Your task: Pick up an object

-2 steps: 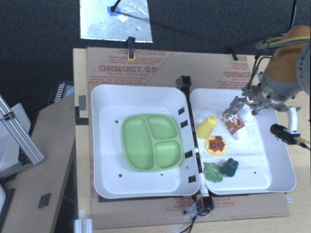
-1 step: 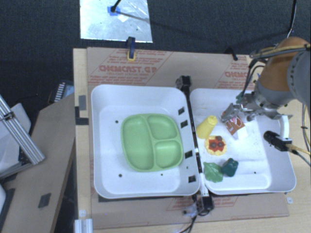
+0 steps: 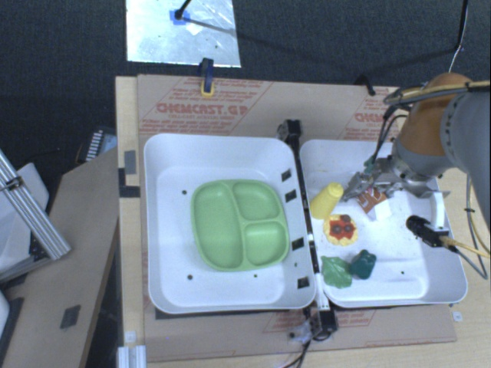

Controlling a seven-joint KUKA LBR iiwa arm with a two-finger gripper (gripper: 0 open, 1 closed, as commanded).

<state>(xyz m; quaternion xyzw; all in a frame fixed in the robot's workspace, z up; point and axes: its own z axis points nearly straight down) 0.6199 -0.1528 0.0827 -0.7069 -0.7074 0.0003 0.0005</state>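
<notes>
The right bin (image 3: 449, 276) holds several small objects. A yellow bottle-shaped piece (image 3: 326, 199) lies at its left side. Below it are a red and yellow toy (image 3: 342, 229), a light green piece (image 3: 335, 271) and a dark green piece (image 3: 363, 264). A small brown and white item (image 3: 373, 198) lies just right of the yellow piece. My gripper (image 3: 362, 185) is low in this bin, between the yellow piece and the brown item and very close to both. The grey arm with its orange band (image 3: 426, 125) comes in from the right.
In the left bin (image 3: 157, 205) lies a green divided plate (image 3: 236, 224). A black divider with clips (image 3: 295, 175) runs between the bins. Cables and a black connector (image 3: 423, 231) hang over the right bin's right side. Cardboard lies under both bins.
</notes>
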